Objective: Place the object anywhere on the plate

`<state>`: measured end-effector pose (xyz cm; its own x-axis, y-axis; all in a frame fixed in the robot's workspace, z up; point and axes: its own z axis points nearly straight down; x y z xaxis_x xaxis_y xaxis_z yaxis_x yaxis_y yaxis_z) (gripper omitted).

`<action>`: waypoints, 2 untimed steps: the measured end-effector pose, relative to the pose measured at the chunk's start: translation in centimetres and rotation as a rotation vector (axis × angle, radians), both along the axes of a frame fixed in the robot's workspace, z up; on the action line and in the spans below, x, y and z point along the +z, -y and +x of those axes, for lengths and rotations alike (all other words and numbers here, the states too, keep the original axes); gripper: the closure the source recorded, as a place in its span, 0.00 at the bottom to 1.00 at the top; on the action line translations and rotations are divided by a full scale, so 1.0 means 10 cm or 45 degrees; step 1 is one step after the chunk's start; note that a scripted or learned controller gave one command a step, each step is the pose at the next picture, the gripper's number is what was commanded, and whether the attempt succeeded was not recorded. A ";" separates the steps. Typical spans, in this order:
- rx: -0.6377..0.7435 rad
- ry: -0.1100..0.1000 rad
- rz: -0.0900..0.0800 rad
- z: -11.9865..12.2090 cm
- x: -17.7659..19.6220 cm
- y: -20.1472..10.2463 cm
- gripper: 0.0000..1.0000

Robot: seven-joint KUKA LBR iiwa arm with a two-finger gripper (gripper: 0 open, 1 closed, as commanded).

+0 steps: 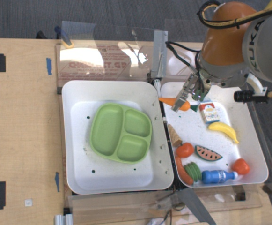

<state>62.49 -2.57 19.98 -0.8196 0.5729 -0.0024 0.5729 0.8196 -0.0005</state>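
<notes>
The green divided plate point(121, 133) lies in the left white bin point(75, 172) with nothing on it. Over the upper left corner of the right bin point(255, 146), my gripper point(182, 101) is shut on an orange carrot point(168, 101). One grey finger point(179, 102) crosses the front of the carrot, and orange shows on both sides of it. The carrot lies roughly level, its thin tip reaching over the wall between the two bins. The plate is to the left of the gripper and lower in the view.
The right bin holds a small red and white carton point(208, 113), a banana point(224, 131), a watermelon slice point(208, 153), a cone point(174, 135), red and green toys point(187, 165) and a blue bottle point(217, 176). A clear panel point(107, 55) stands behind the bins.
</notes>
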 end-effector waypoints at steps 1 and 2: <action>0.478 -0.005 0.004 -0.34 -0.16 -0.81 1.00; 0.476 -0.003 0.003 -0.34 -0.15 -0.80 0.00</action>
